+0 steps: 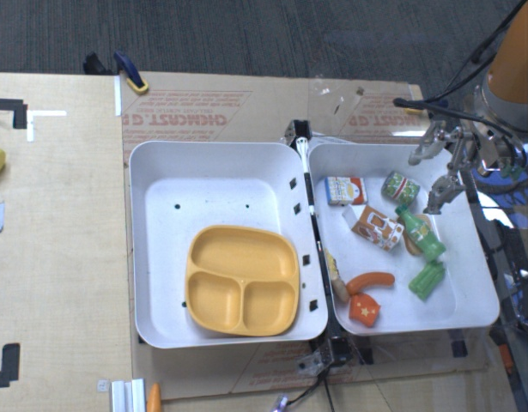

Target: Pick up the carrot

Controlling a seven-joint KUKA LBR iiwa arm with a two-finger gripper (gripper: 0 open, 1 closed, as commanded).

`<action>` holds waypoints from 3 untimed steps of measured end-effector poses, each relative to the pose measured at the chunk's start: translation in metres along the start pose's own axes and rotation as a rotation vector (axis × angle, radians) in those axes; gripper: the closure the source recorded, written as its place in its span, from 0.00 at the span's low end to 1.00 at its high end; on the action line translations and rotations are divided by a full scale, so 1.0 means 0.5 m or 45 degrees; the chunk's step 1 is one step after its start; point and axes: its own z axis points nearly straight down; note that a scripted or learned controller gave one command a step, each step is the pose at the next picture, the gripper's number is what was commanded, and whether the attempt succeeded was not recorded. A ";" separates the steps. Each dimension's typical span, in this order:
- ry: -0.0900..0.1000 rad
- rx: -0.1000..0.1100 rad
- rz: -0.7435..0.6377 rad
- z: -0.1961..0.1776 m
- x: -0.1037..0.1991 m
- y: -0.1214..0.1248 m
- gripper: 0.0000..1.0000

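Lying in the right bin point(470, 316), toward its near-left corner: the carrot point(369, 281), a slim orange piece stretched roughly left to right, slightly bowed. Just in front of it, almost touching, a small red-orange toy point(365, 311); off to the right, well apart, a green block point(427, 280); farther back, a printed snack packet point(378, 227) and a green bottle point(422, 235). Hanging above the far right rim of that bin, away from the carrot: the gripper point(435, 172), fingers spread and nothing between them. Probably a light, rigid plastic toy with a smooth, rounded skin, so likely to roll or squirt out of a pinch set off-centre. Best taken across the narrow width at mid-length, jaws square to the long axis, coming straight down and keeping off the red-orange toy in front. No fragility to fear; modest closing force should suffice.
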 end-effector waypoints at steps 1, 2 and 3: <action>0.002 -0.001 0.234 0.153 -0.063 0.157 0.00; 0.003 -0.001 0.185 0.153 0.066 0.335 0.00; 0.005 -0.001 0.181 0.267 0.077 0.494 0.00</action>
